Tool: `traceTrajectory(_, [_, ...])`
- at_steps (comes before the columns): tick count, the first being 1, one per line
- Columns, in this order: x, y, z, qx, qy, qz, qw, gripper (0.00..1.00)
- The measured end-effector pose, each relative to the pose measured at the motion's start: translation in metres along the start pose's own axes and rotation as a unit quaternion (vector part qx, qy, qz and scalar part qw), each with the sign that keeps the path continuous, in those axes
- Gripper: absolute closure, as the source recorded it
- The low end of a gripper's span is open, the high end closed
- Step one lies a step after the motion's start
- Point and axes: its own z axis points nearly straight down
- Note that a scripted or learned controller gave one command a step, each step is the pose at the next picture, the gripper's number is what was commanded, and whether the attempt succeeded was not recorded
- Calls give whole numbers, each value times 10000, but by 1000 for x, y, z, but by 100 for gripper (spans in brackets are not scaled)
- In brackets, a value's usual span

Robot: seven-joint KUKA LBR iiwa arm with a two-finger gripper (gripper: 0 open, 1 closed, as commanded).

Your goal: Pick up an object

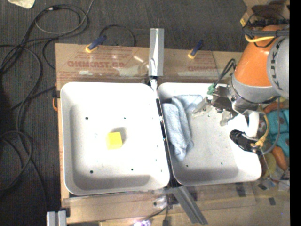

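Note:
A light blue cloth (179, 122) lies crumpled along the left side of the right bin (211, 154), with one corner reaching toward the bin's back. In the middle of the left bin (68, 126) rests a small yellow block (114, 140). My gripper (213, 112) hangs over the back half of the right bin, just right of the cloth's upper corner. It is open, with nothing between its fingers (201, 107). The arm's orange band (251, 65) is above it at the right.
A metal post (156, 51) stands at the back between the bins. Two clamps (95, 44) hold the board's rear edge. Black cables (28, 79) loop on the floor at the left. More cables and gear (263, 135) crowd the right bin's right side.

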Motion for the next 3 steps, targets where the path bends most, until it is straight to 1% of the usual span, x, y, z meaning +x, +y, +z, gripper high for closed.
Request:
traceTrajectory(1, [-38, 54, 10, -1, -23, -410, 9992, 0])
traceTrajectory(2, [-76, 79, 8, 1, -25, -666, 9978, 0])
traceTrajectory(3, [15, 97, 15, 2, -8, -643, 9979, 0])
